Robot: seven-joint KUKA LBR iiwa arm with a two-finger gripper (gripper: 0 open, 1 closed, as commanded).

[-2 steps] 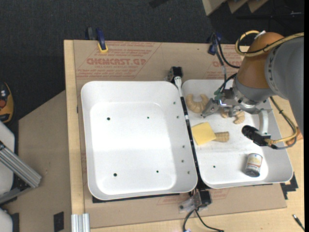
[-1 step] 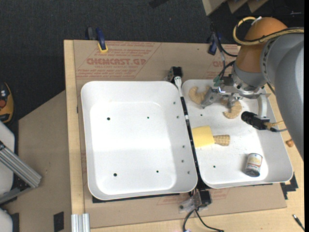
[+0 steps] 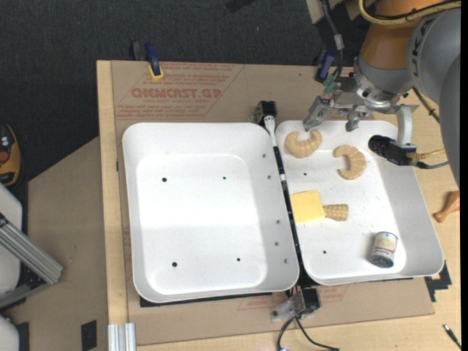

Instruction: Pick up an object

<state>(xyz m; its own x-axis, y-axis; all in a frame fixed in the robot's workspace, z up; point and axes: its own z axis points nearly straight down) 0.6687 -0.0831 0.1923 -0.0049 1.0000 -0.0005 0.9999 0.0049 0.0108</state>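
The right bin [image 3: 409, 196] holds several objects. One tan croissant [image 3: 302, 143] lies at its back left and a second croissant [image 3: 352, 161] sits to the right of it. A yellow block [image 3: 306, 206] lies by the left wall, with a small waffle-textured piece [image 3: 336, 212] touching its right side. A small can [image 3: 382, 248] stands near the front right. My gripper [image 3: 335, 117] hangs over the bin's back edge, just behind and right of the first croissant. It is open, with nothing between its fingers [image 3: 316, 114].
The left bin [image 3: 146, 145] adjoins the right one along a black divider [image 3: 281, 189]. Both rest on a cardboard sheet [image 3: 183, 86] held by clamps [image 3: 153, 63]. A black part with a cable [image 3: 391, 151] sticks out from the wrist over the right bin's back right.
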